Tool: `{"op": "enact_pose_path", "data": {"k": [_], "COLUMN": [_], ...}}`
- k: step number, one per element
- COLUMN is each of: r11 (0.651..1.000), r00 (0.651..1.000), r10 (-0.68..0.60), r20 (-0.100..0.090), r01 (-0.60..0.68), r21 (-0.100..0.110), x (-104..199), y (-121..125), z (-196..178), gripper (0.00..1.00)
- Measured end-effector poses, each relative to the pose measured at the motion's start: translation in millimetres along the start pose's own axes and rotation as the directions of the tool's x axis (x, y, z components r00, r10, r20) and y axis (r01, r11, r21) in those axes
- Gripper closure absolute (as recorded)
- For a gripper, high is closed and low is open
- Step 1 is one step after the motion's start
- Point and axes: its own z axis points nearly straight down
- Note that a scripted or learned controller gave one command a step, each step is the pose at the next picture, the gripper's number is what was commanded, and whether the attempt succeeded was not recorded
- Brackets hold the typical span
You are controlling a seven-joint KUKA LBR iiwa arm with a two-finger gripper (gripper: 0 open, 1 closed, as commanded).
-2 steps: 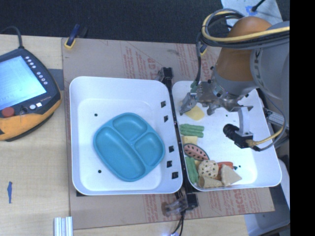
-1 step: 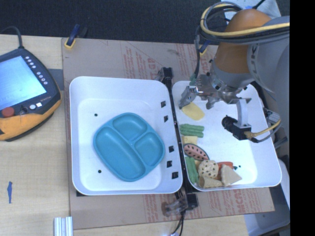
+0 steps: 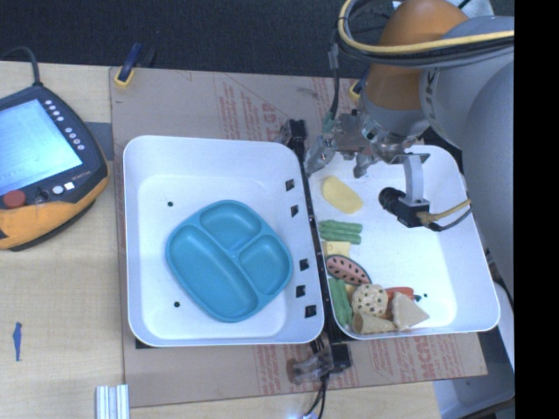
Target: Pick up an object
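A light wooden bench (image 3: 61,321) is carrying a brown cardboard sheet (image 3: 236,112), and two shallow white bins are sitting side by side on it. Dark floor is showing at the far edge. A teach pendant (image 3: 39,168) with an orange underside is lying at the left.

The left bin (image 3: 144,160) is holding a smooth blue plastic plate (image 3: 229,260) with three compartments. In the right bin (image 3: 463,278), toy foods are clustering along the left wall: a rounded yellow piece (image 3: 341,195) farthest, green bean pods (image 3: 340,230), a watermelon slice (image 3: 347,271), a spotted cookie (image 3: 370,300) nearest.

The gripper (image 3: 349,155) is hanging over the right bin's far left corner, just beyond the yellow piece; the wrist is hiding its fingertips, so its state cannot be told.
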Motion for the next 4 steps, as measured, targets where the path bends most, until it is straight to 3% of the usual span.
{"op": "enact_pose_path", "data": {"k": [1,2,3,4], "r11": [1.0,1.0,1.0,1.0], "r00": [1.0,1.0,1.0,1.0], "r10": [0.003,0.001,0.004,0.002], "r20": [0.001,0.001,0.001,0.001], "r01": [-0.003,-0.001,-0.004,-0.002], "r21": [0.009,0.0,0.01,-0.001], "x": [-7,1,-15,-30], "y": [-66,-34,-105,-60], "z": [1,0,1,0], "gripper": [0.0,0.0,0.0,0.0]}}
